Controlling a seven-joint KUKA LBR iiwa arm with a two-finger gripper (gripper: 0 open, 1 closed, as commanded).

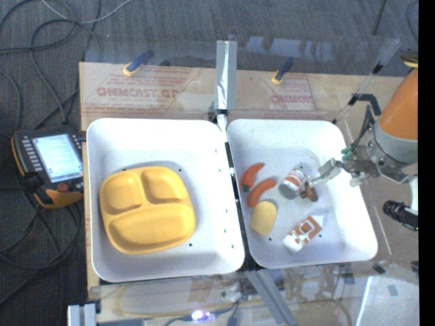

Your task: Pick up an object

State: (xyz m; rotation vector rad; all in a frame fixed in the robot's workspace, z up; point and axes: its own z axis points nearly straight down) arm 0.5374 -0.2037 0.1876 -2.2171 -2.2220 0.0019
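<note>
Fingers (318, 176) of the gripper (314, 179) reach the can (293, 183) at right of centre; apart or together, I cannot tell. Nothing is lifted, so the pick remains. Just left lie two sausages (257, 182), below them a potato (264, 217) and carton (303, 233) in the right bin (353, 240).

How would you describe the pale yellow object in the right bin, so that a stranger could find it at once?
Look in the right bin, the one without the yellow tray. Near its left wall, just below two orange sausage-shaped pieces, lies the pale yellow object. It is a plain, smooth, rounded lump, while the white carton to its right bears orange print.
</note>
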